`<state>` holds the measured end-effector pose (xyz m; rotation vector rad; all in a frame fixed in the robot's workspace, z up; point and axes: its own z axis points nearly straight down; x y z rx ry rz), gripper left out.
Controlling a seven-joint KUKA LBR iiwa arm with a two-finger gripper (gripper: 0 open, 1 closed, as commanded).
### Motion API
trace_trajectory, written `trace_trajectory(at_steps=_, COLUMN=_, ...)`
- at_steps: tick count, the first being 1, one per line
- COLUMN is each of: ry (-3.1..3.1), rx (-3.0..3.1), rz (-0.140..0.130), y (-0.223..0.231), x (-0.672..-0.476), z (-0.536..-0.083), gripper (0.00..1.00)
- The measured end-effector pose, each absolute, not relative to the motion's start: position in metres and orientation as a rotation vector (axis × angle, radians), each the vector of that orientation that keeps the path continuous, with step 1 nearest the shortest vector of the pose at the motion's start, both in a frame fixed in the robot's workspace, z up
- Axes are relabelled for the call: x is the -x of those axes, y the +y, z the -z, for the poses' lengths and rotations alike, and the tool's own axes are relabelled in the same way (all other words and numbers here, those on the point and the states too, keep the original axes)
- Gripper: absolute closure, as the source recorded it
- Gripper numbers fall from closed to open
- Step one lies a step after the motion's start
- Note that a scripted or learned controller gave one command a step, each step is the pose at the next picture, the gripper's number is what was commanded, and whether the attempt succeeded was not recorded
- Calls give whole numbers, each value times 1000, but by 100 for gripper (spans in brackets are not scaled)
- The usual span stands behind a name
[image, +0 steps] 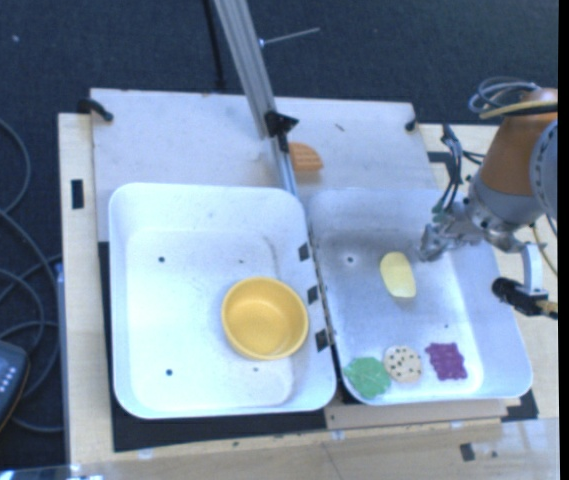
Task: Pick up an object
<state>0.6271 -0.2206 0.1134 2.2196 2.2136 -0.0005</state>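
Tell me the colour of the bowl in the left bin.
The bowl is yellow, seen in the camera view.

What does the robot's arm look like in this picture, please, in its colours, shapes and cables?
The arm is a rounded grey body with an orange band above the wrist. Thin pale cables loop over its top, and darker ones run down its side. It ends in a small grey metal pincer.

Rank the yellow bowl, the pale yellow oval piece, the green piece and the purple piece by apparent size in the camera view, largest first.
1. Round yellow bowl, clearly largest.
2. Pale yellow oval piece.
3. Green flat piece and purple flat piece: they look alike in size, so I leave them unranked.
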Motion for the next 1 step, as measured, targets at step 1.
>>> trace_trajectory(at_steps=1, ry=2220, rx=-2213, rz=-7, y=-221, x=-639, z=-170, gripper=100)
